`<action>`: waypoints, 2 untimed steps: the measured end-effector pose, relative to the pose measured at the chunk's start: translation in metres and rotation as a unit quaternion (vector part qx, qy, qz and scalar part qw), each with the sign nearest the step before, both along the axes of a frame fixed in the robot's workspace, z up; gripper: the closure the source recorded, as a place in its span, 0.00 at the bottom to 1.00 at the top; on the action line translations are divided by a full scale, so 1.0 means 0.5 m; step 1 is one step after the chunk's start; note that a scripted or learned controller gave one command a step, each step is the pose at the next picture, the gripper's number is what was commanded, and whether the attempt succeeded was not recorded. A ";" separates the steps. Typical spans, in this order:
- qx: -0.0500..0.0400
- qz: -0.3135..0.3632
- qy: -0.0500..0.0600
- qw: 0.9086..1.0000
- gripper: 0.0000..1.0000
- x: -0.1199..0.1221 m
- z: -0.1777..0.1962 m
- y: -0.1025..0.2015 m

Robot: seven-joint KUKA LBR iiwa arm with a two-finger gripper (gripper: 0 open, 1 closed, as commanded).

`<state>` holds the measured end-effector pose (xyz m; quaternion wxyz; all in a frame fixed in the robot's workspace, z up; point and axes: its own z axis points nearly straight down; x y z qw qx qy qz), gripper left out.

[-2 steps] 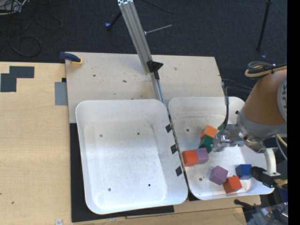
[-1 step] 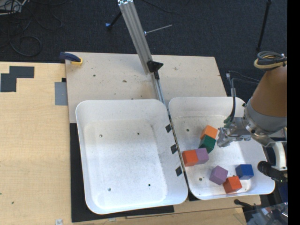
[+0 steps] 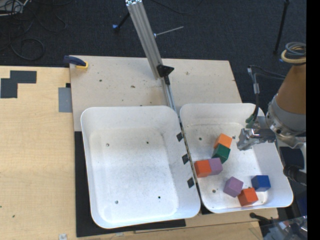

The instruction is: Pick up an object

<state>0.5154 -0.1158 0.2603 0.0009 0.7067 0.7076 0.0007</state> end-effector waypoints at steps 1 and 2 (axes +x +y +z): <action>0.001 0.001 0.003 1.000 1.00 -0.012 -0.005 0.091; 0.001 0.002 0.003 1.000 1.00 -0.021 -0.022 0.210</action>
